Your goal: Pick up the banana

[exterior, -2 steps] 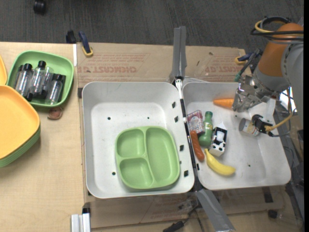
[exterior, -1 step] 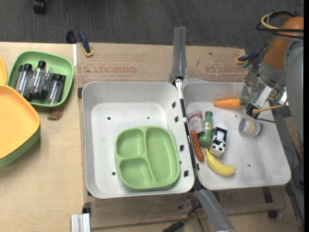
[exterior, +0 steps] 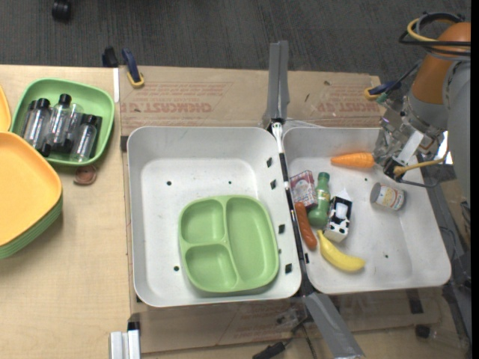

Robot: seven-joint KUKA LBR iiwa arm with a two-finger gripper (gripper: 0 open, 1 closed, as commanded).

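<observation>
The yellow banana (exterior: 340, 253) lies in the right bin (exterior: 419, 271), near its front left, just below a small black-and-white carton (exterior: 339, 218). My gripper (exterior: 390, 158) hangs over the bin's far right part, right of an orange carrot (exterior: 352, 160) and above a small tin (exterior: 388, 196). It is well away from the banana, up and to the right of it. Nothing shows between its fingers.
Beside the banana lie a red sausage (exterior: 305, 225), a green bottle (exterior: 320, 200) and a red packet (exterior: 302, 185). The left bin (exterior: 150, 200) holds a green divided plate (exterior: 227, 242). On the bench at left stand a green tray of bottles (exterior: 63, 120) and stacked orange plates (exterior: 22, 193).
</observation>
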